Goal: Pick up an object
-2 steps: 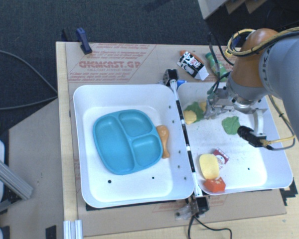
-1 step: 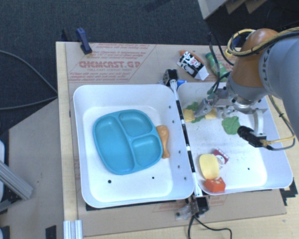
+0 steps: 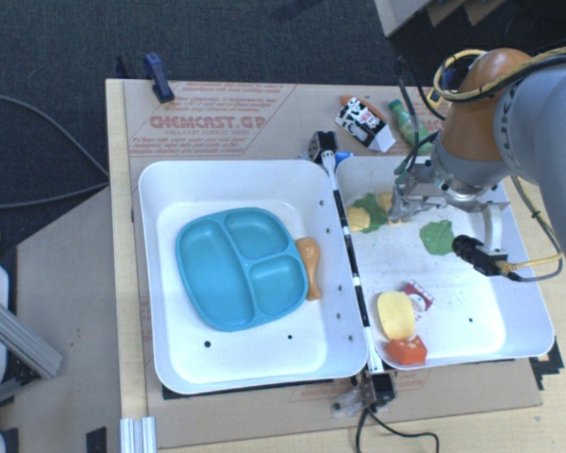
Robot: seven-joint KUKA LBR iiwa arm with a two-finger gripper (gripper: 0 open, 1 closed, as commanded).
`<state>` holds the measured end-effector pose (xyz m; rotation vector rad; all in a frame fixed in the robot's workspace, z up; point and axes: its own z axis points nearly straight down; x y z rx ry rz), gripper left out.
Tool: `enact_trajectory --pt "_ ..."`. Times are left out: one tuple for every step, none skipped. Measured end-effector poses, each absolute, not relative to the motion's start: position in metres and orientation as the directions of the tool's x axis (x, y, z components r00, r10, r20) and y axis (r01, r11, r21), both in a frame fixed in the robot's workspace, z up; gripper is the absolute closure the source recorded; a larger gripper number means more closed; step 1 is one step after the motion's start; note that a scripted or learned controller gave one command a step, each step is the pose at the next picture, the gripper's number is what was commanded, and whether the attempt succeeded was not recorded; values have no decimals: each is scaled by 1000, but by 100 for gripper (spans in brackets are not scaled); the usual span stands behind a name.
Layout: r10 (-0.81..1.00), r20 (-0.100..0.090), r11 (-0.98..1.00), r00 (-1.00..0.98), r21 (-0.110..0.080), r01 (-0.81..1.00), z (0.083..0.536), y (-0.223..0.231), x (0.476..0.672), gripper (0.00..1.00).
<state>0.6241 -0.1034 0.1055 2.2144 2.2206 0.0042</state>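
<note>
Approach step in hand: the jaws' state cannot be told. Green leafy piece point(image 3: 369, 206) lies just beside them; next move calls for closing on it.

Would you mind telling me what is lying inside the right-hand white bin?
The right bin holds a yellow piece, a red piece, a small wrapper, green toys and a yellow-green item. The end effector and wrist cover whatever lies beneath them.

A bright blue divided plate point(image 3: 241, 267) is seen in the white left bin point(image 3: 160, 206). Yellow point(image 3: 394, 313), red point(image 3: 407, 350) and green point(image 3: 438, 237) pieces are spotted in the white right bin point(image 3: 519, 319); a black-and-white patterned carton point(image 3: 363, 122) is noted behind.
</note>
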Motion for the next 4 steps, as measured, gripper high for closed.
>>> enact_trajectory --pt "1000 -2 3 -3 5 1000 105 -103 624 0" --pt "1000 -2 4 -4 8 1000 116 -103 625 100" --pt "1000 -2 4 -4 8 1000 115 -103 624 0" --pt "1000 -3 0 0 6 1000 86 -100 655 0"
